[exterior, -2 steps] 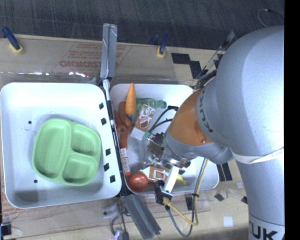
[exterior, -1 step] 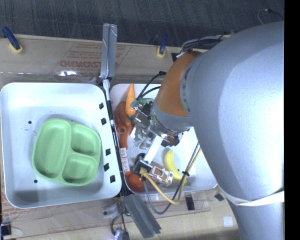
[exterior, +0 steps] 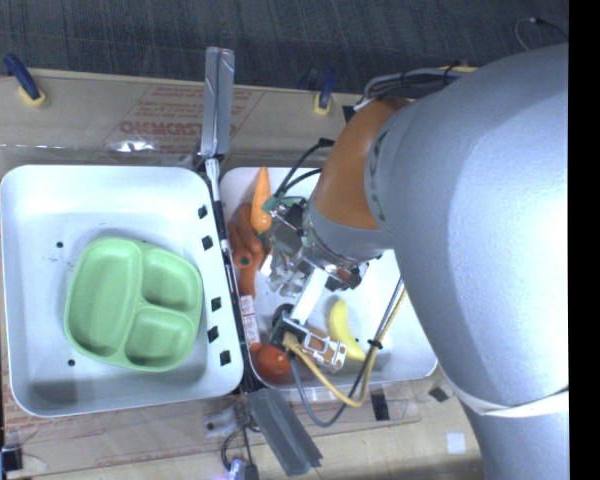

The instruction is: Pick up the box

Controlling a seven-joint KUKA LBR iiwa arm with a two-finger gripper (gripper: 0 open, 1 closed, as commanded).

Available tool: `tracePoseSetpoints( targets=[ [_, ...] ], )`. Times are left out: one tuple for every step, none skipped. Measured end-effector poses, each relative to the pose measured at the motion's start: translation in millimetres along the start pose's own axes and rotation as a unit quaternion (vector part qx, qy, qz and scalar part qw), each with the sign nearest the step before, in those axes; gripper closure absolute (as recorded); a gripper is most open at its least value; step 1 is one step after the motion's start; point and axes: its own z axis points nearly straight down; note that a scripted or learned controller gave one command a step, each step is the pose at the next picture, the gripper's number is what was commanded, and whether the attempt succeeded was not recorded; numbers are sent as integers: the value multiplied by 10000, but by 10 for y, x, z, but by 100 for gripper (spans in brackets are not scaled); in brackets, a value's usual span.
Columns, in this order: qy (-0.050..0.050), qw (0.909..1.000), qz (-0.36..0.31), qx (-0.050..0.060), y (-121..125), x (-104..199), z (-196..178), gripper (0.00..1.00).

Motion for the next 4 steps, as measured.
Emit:
tracePoseSetpoints(
  targets=[
    [2, 9974, -724, -14, 47, -509, 100, 100],
    [4, 9981, -609, -18, 288, -801, 739, 100],
    [14, 9978, 661, -24, -676, 388, 97, 100],
    [1, 9981, 615, -4, -684, 398, 7, 100]
  ],
)
